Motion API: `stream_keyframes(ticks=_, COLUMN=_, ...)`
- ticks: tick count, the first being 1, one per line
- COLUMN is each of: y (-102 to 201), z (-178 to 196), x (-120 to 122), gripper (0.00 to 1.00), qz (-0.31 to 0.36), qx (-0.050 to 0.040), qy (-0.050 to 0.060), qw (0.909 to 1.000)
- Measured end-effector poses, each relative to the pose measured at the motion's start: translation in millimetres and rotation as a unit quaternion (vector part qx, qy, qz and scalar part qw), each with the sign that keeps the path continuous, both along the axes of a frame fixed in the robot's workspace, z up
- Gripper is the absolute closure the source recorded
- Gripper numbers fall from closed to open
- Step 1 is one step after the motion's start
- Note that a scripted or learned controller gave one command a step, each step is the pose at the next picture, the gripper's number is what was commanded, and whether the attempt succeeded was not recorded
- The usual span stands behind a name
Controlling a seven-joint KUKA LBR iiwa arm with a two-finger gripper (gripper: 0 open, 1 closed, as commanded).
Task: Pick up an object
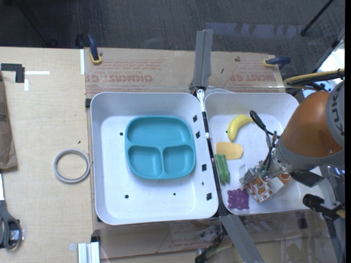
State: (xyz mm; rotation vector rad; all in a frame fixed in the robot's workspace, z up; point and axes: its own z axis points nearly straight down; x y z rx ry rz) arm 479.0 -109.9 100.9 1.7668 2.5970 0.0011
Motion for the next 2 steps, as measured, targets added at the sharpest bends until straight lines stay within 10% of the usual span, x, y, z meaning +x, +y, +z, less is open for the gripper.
stream_keyframes(ticks=1, y=24.2, z=89.8, x=87.0, gripper=1.0, qz=-0.136, qx=-0.0013, qy=0.002, qw=0.9907)
stream_keyframes(ticks=2, y=67.5, z=110.0, x=81.6, gripper=1.0, qz=-0.094, qx=-0.0015, qy=0.001, qw=0.9956)
